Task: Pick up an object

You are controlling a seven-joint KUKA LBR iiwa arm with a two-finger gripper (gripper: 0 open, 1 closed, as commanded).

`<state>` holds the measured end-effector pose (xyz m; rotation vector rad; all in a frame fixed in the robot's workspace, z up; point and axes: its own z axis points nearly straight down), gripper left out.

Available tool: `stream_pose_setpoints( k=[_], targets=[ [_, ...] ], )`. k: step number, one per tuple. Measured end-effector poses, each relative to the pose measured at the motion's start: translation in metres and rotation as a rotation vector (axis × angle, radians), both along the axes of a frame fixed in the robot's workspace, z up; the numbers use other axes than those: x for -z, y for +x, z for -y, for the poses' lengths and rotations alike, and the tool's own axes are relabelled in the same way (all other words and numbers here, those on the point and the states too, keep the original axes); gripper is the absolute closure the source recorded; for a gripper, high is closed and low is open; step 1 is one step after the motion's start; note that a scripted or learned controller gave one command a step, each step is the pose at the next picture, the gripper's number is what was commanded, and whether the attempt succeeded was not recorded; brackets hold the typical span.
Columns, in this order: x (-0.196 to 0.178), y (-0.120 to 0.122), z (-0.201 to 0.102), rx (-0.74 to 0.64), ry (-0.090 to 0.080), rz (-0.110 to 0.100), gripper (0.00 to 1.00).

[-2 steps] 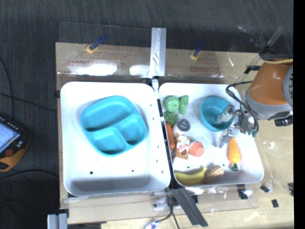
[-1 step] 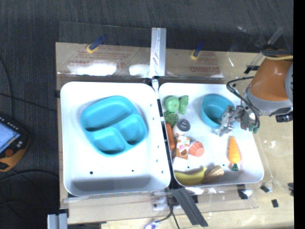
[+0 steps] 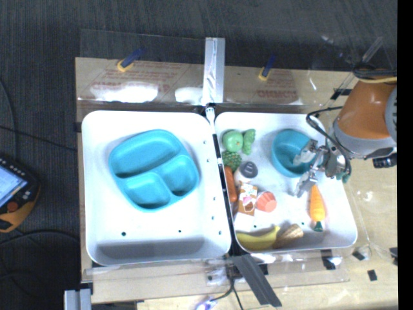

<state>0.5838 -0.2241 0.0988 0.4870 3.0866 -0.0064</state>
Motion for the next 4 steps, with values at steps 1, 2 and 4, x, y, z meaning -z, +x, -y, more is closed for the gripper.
stream_pose_setpoints(
  k=[1, 2, 4],
  targets=[
    [0.008, -0.048, -0.002, 0.159, 0.005, 0.006, 0.0],
    [0.01, 0.037, 0.001, 0.057, 0.003, -0.013, 0.0],
    [0.008, -0.047, -0.002, 0.205, 0.006, 0.006, 0.0]
  ],
)
